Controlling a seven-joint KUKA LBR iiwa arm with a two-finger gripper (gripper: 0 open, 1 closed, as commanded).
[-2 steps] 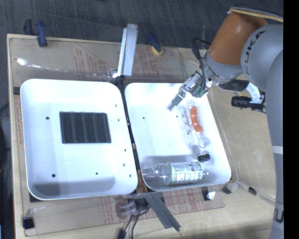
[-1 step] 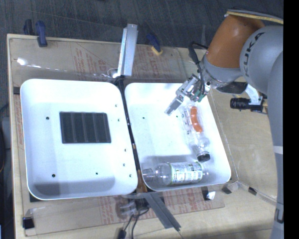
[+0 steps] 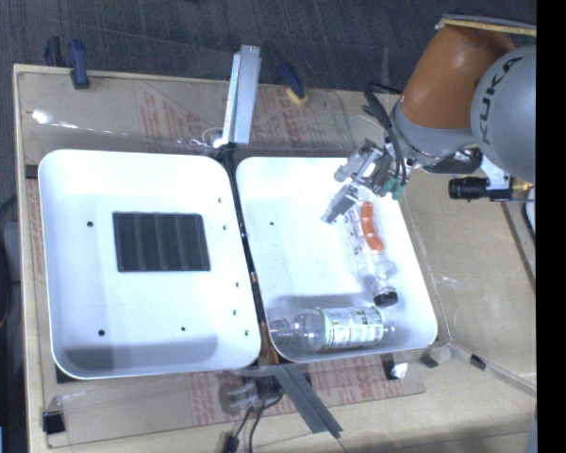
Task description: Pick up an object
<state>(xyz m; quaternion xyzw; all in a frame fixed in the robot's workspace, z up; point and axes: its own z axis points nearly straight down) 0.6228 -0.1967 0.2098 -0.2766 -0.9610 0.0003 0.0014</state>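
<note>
My gripper (image 3: 347, 187) hangs over the upper right part of the right bin (image 3: 292, 187). Its two grey fingers stand apart and nothing is between them. Just below and to the right of its lower finger lies a small clear bottle (image 3: 370, 243) with an orange label and a black cap, running along the bin's right wall. A larger clear bottle (image 3: 335, 329) with a pale printed label lies on its side along the bin's near wall.
The left bin (image 3: 75, 291) holds a dark ribbed rectangular block (image 3: 160, 242). A metal bar (image 3: 241, 94) rises from the join between the bins at the back. Blue clamps (image 3: 77, 62) grip the bench's far edge.
</note>
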